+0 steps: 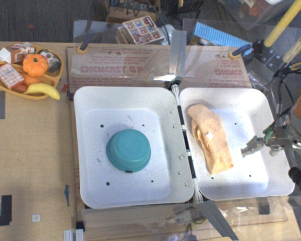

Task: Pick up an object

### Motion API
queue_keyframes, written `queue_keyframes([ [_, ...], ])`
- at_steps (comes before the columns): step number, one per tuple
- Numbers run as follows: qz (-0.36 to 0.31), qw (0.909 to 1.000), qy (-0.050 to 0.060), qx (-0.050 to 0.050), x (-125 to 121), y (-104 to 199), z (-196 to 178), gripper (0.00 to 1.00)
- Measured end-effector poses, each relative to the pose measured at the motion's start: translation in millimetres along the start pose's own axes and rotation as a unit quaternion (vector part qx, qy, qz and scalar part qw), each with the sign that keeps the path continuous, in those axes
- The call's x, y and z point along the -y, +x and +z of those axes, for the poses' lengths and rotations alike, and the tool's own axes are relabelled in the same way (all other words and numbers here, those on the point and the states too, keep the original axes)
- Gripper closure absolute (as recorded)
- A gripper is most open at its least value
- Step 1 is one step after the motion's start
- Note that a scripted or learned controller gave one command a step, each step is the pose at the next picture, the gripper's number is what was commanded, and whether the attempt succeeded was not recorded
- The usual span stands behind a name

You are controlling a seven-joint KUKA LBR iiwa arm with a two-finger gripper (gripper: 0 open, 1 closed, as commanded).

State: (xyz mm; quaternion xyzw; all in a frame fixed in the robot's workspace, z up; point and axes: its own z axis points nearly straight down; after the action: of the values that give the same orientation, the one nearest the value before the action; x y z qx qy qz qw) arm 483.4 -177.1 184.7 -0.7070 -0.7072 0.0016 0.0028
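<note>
Nothing is picked up yet: the tan cloth (210,137) lies flat in the right bin (256,182), the teal bowl (129,150) in the left bin (90,109). The gripper (265,145) hangs beside the cloth, apart from it, fingers spread and holding nothing, so the whole grasp and lift remain.

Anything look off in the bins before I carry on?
Nothing is spilled or broken. The teal bowl sits upside down in the left bin. The tan cloth lies crumpled and slanted in the right bin, apart from the pincer near that bin's right edge.

Overhead, slanted down on 2 bins (85,104)
</note>
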Motion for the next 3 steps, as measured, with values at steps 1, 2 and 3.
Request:
queue_keyframes([
  [1,-0.086,0.9962,-0.007,0.002,-16.1,62.9,97.2,0.00],
  [2,-0.083,0.9965,-0.009,0.003,-17.9,60.5,89.3,1.00],
  [3,-0.083,0.9965,-0.008,0.003,-17.7,60.6,89.5,0.00],
])
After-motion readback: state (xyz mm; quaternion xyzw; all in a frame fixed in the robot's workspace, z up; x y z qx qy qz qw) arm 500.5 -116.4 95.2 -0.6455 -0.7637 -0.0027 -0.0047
